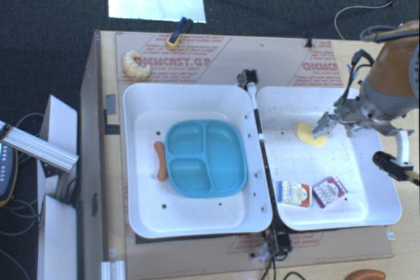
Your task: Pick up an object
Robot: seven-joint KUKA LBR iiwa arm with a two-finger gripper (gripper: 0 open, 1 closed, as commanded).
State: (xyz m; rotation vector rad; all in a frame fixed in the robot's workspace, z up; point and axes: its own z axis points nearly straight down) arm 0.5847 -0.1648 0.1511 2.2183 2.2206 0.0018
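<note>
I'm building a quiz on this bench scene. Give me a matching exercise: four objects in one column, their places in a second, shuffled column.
Objects:
1. blue divided plastic tray
2. orange sausage-shaped toy
3. flat yellow piece
4. small red and white carton

Places:
A. right bin, near its front edge
B. left bin, middle
C. right bin, by the gripper
D. left bin, left of the tray

Pairs: 1-B, 2-D, 3-C, 4-A

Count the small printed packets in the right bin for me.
2. One packet lies near the front of the right bin, toward the divider; the other packet sits just right of it, tilted. The arm may hide more further back.
</note>
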